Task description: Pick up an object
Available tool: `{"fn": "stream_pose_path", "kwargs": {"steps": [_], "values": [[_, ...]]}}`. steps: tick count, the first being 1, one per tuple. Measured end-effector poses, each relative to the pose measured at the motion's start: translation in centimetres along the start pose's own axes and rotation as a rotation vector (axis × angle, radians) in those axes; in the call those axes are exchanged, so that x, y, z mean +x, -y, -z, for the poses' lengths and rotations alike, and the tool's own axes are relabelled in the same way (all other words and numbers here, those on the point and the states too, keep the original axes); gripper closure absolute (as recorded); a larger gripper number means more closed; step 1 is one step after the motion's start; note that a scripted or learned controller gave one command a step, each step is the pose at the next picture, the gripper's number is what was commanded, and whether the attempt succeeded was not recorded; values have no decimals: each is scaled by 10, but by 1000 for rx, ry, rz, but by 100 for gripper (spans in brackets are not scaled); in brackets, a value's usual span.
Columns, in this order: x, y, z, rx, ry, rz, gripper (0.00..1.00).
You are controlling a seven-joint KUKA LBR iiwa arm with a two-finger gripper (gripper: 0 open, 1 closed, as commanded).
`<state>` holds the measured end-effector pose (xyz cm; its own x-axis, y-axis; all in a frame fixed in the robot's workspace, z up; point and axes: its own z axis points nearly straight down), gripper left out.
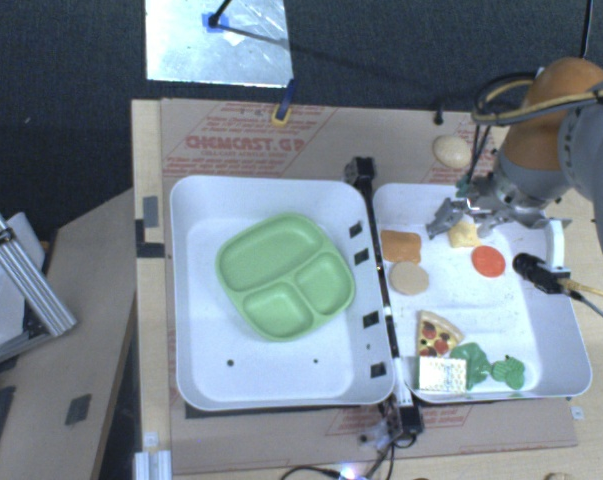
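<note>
We see the arm point(551, 133) reaching over the right bin point(561, 338), its jaws point(463, 220) low around a yellow piece point(465, 235). We cannot tell their state. Nothing looks lifted; grasp and raise remain.

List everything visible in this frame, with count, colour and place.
bins: 2, white, side by side on the bench
divided plate: 1, green, left bin
toast slice: 1, orange-brown, right bin, upper left
round cracker: 1, tan, below the toast
red disc: 1, red, right bin centre
yellow piece: 1, pale yellow, at the tool
pizza slice: 1, right bin, lower left
greens: green, lower right bin
egg-like object: 1, cream, on bench behind right bin
tool: 1, grey, over right bin
</note>
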<state>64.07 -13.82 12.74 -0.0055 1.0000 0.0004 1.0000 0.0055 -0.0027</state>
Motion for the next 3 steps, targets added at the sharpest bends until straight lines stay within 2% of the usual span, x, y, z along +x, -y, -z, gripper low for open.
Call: {"fn": "stream_pose_path", "kwargs": {"steps": [1, 2, 3], "values": [[-3, -4, -38, -15, 10, 0, 0], [-3, -7, -23, -24, 10, 2, 100], [-12, -9, 35, -11, 2, -3, 100]]}}
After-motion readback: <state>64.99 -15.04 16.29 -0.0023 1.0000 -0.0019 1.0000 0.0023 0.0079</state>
